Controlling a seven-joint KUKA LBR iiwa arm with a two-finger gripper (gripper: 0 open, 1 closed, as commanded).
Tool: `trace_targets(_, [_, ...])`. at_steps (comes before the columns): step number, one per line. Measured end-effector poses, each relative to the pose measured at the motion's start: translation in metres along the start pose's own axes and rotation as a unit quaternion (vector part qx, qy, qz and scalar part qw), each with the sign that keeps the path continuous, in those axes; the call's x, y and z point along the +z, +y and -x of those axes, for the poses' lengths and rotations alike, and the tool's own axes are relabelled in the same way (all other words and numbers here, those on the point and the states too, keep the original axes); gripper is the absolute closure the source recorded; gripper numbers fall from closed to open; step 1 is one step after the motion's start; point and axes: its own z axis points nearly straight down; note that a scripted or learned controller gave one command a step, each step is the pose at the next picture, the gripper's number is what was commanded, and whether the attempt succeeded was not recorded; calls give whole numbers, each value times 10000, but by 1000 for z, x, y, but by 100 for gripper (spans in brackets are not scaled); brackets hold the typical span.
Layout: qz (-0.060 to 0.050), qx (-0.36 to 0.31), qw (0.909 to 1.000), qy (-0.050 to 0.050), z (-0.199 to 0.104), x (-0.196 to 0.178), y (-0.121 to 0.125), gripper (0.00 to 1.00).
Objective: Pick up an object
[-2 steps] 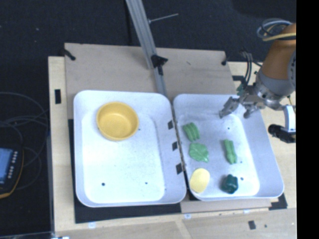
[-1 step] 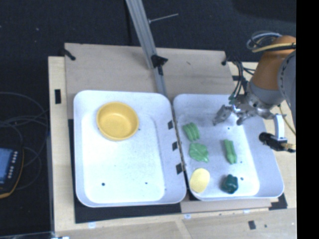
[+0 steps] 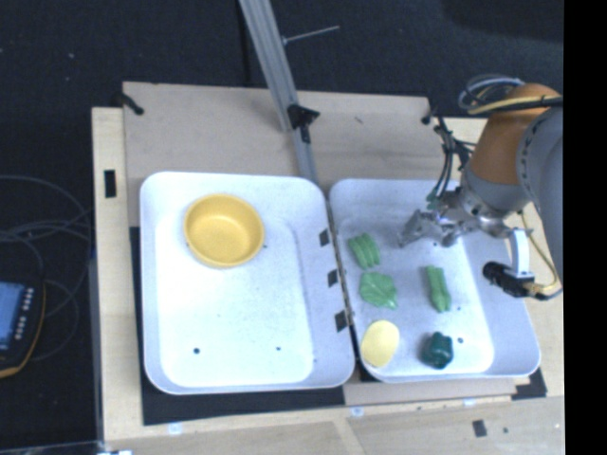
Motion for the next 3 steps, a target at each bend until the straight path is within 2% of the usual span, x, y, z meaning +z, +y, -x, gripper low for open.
trace_targets(1, [20,-1,10000,-5,1,-13,1,100])
trace_targets(3, [37,0,10000,-1,6,-109,4,100])
